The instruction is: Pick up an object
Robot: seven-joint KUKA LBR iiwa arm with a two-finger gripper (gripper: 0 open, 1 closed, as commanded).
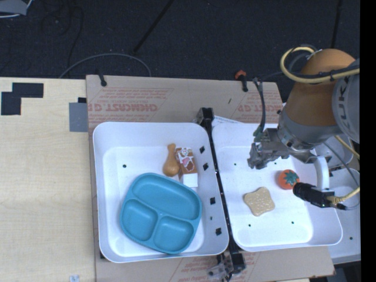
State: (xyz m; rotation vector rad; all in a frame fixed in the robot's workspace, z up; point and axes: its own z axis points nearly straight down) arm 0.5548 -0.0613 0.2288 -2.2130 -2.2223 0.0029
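Note:
My gripper (258,159) hangs over the right bin (276,237), near its upper middle, with the grey and orange arm reaching in from the right. A red tomato-like toy (287,179) lies just right of the gripper and slightly lower. A tan cracker-shaped piece (259,201) rests on the bin floor below the gripper. Nothing shows between the fingers. In the left bin (108,175) a blue divided plate (160,212) lies flat, with a brown drumstick-shaped toy (171,161) and a small red-and-white packet (187,159) above it.
A black divider (212,181) with clips runs between the two bins. Cables loop around the arm at the right, and a black cylinder part (311,195) juts over the right bin's right side. Cardboard lies under the bins.

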